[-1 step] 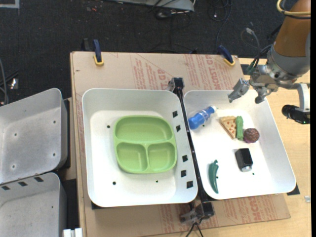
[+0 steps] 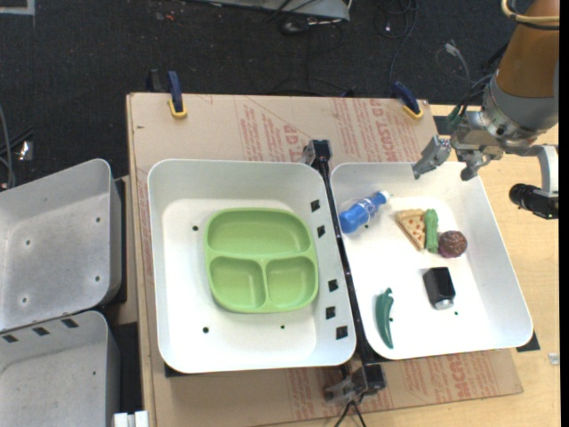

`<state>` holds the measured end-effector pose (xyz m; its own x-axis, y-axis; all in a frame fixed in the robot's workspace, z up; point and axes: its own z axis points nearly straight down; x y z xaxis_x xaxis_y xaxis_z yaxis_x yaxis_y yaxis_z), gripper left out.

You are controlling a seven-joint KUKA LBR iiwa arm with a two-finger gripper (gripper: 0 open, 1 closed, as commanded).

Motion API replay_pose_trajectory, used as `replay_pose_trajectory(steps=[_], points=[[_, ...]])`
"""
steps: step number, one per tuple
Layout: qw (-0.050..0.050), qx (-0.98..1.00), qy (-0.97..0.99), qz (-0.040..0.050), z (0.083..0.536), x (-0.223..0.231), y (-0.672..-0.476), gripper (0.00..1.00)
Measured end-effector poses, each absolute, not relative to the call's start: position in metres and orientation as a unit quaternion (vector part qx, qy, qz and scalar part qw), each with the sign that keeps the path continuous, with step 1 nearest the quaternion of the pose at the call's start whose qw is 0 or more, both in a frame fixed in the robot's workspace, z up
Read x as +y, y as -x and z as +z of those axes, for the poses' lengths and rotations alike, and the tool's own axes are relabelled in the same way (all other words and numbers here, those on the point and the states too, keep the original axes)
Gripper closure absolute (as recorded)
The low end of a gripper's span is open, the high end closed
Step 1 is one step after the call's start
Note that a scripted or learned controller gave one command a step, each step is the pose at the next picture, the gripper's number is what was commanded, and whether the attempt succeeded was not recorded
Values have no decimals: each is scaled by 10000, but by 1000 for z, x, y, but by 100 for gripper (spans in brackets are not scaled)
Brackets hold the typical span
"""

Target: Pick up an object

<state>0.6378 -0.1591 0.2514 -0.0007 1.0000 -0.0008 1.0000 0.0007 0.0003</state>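
Step in hand: approach, nothing lifted yet. The gripper (image 2: 450, 157) hangs with fingers spread and empty above the far edge of the right bin (image 2: 498, 314), the arm entering from the right. Candidates in that bin: blue bottle (image 2: 363, 211), cracker wedge (image 2: 411, 228), green pepper (image 2: 385, 317), black block (image 2: 439, 287). Next move, as judged: shift over one item, descend, close.

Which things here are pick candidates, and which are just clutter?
Job:
hand, open above the right bin
blue bottle
pizza slice
green pickle
dark red ball
black block
green pepper

Lying about:
green divided plate in the left bin
blue clamps
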Motion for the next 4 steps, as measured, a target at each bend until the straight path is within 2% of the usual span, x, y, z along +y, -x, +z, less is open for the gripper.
replay_pose_trajectory(steps=[1, 2, 3, 4], points=[[-14, 7082, -7060, -12, 205, -151, -639, 0], [-12, 7071, -7071, -11, 145, -147, -631, 0], [47, 7073, -7069, 0, 97, -149, -633, 0], [96, 7070, -7071, 31, 112, -150, -636, 100]])
